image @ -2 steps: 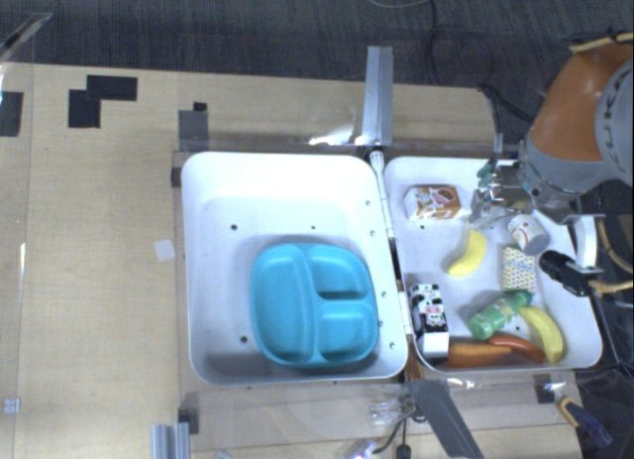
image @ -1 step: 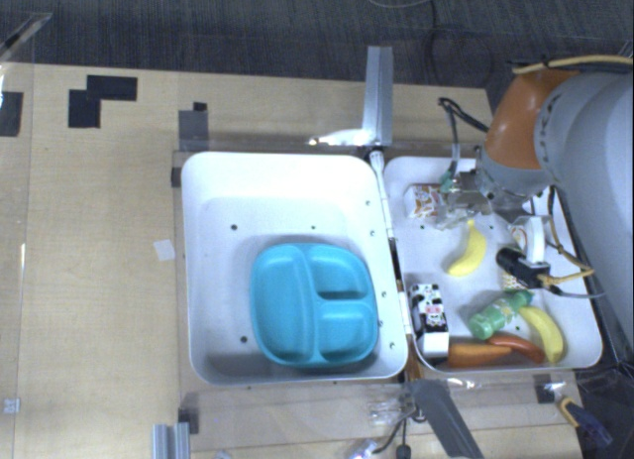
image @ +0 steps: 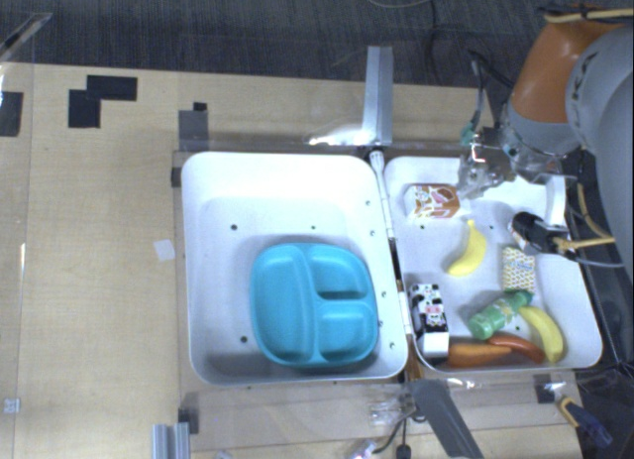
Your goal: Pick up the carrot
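Observation:
The carrot [image: 488,351] is long and orange-red and lies flat along the front wall of the right bin [image: 584,298]. A green bottle [image: 498,314] and a yellow banana [image: 544,332] rest right behind it, touching or nearly touching it. My gripper [image: 475,173] hangs over the back of the right bin, next to a small orange-and-white snack bag [image: 434,201]. That puts it far from the carrot, towards the rear of the bin. Nothing shows between its tips.
The right bin also holds a second banana [image: 469,252], a patterned sponge [image: 518,270] and a black-and-white carton [image: 428,311] near the left wall. The left bin [image: 208,209] holds a blue divided plate [image: 314,301]. The arm's cables [image: 551,234] hang over the bin's right side.

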`<act>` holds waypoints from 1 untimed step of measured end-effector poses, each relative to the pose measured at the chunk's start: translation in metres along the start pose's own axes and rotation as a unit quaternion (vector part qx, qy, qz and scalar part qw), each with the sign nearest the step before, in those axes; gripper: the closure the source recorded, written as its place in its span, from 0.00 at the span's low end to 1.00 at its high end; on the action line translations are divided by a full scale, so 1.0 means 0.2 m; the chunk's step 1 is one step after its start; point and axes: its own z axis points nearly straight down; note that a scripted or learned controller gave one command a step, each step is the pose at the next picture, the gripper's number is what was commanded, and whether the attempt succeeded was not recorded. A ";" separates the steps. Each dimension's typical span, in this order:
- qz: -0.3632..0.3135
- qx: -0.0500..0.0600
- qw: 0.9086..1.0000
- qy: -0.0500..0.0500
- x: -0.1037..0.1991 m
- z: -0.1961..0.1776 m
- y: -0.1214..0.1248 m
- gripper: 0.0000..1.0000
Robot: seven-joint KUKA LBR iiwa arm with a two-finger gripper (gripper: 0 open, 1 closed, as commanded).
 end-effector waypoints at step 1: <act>-0.269 0.000 0.963 0.001 0.21 0.00 -0.24 1.00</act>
